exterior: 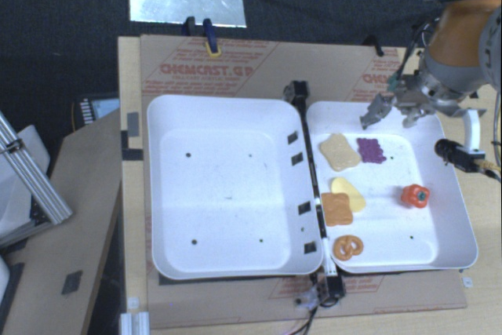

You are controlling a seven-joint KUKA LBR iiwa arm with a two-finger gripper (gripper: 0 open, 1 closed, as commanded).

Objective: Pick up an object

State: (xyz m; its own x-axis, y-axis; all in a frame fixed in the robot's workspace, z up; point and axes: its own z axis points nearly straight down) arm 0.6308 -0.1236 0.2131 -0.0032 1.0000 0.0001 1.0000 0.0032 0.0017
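The right bin [459,235] holds several toy foods. A beige bread slice [339,151] and a purple grape bunch [371,150] lie near its far end. A yellow piece [351,193] rests against an orange-brown toast square [336,210], with a pretzel [347,248] at the near edge. A red-orange pepper [415,196] sits alone to the right. My gripper [394,115] hangs over the bin's far edge, above and just behind the grapes. It is open and nothing is between its fingers.
The left bin [227,184] lies beside the right one, with a black hinged divider [307,169] between them. A black fitting [455,153] on a cable sticks in over the right bin's right rim. Cardboard underlies both bins.
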